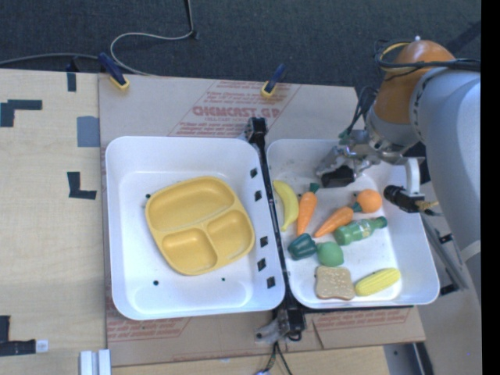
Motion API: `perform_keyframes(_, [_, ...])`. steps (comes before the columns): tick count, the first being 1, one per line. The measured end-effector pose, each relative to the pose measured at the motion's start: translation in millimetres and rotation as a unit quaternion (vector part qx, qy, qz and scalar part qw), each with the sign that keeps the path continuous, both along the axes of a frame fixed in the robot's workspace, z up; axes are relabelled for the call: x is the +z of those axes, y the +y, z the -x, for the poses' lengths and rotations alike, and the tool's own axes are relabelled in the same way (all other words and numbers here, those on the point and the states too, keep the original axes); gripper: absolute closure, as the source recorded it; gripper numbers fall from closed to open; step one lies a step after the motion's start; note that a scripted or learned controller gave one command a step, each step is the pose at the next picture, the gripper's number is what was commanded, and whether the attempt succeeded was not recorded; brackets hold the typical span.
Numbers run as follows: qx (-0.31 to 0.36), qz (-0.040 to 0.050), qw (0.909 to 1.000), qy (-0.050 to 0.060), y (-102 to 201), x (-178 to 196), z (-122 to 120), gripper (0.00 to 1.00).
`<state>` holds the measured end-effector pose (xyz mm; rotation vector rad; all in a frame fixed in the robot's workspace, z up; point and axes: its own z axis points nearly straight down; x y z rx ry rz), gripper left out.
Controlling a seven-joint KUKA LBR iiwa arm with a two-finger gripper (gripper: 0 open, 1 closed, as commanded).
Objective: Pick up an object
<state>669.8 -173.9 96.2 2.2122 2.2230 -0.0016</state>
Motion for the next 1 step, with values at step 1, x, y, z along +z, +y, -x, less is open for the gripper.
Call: perform_keyframes(1, [-0.001,-0.0027,1.0000,0.001,93.1,88.7,1.0,1.00])
